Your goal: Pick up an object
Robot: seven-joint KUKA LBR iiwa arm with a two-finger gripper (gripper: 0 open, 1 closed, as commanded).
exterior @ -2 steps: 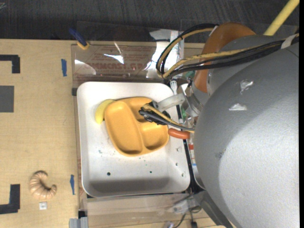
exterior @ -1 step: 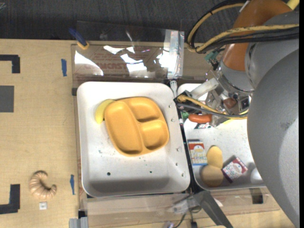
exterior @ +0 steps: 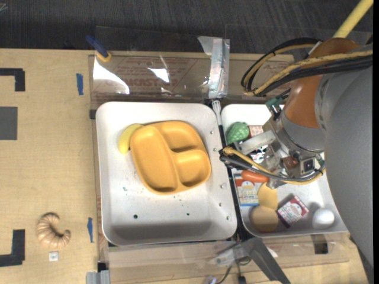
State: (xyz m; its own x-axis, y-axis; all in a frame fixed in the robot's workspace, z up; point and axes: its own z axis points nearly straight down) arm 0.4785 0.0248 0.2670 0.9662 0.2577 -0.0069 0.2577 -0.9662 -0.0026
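My gripper [exterior: 273, 157] hangs low over the right bin [exterior: 329, 189], near its middle. A green round object [exterior: 238, 132] lies just left of it at the bin's far left corner. An orange carrot-like piece [exterior: 254, 176] pokes out right below the gripper. Further toward the front lie a printed card [exterior: 247, 191], a yellow piece [exterior: 267, 197], a tan rounded lump [exterior: 264, 218], a small dark red packet [exterior: 292, 210] and a white egg-shaped object [exterior: 323, 218]. The arm's body hides whatever sits under the gripper.
The left bin [exterior: 118, 206] holds a yellow-orange divided plate [exterior: 169, 155] with a yellow banana-like piece [exterior: 125, 138] tucked under its left edge. A tan croissant-shaped toy [exterior: 53, 230] lies on the bench at the front left. A clear plastic sheet [exterior: 160, 70] stands behind the bins.
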